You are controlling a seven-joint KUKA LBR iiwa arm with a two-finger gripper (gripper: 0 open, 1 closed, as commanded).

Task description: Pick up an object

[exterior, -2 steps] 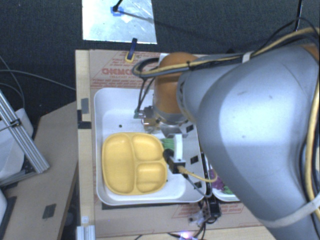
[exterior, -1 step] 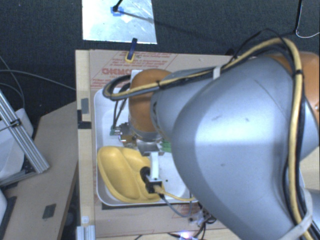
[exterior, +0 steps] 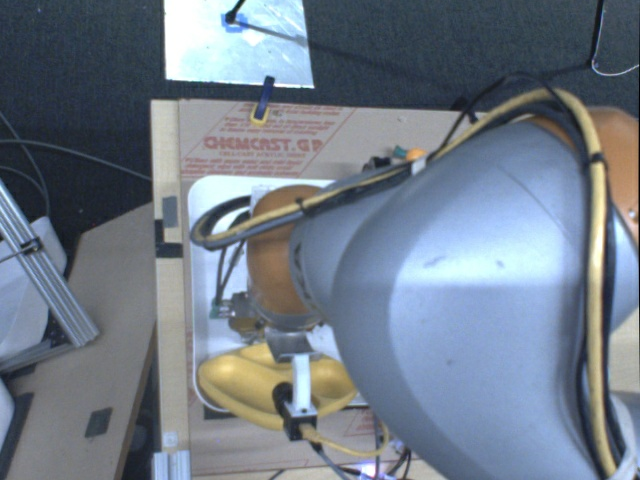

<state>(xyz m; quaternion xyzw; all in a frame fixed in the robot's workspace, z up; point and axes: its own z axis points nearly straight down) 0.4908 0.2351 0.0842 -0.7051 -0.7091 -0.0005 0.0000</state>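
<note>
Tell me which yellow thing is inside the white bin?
The big banana-shaped yellow thing, lying in the white bin under the arm. The small blue-and-yellow clip is outside it, up at the top edge of the brown board.

Shallow white plastic bin (exterior: 201, 268) sits on brown printed cardboard sheet (exterior: 300, 133). Yellow banana-shaped object (exterior: 232, 383) lies in the bin, at its near end. Grey arm with orange band (exterior: 460, 288) comes in from the right, over the bin. Small blue-and-yellow clip (exterior: 263, 101) on the cardboard's far edge. Shiny metal plate (exterior: 200, 28) lies behind it. Aluminium rail (exterior: 45, 288) left of the cardboard.
</note>
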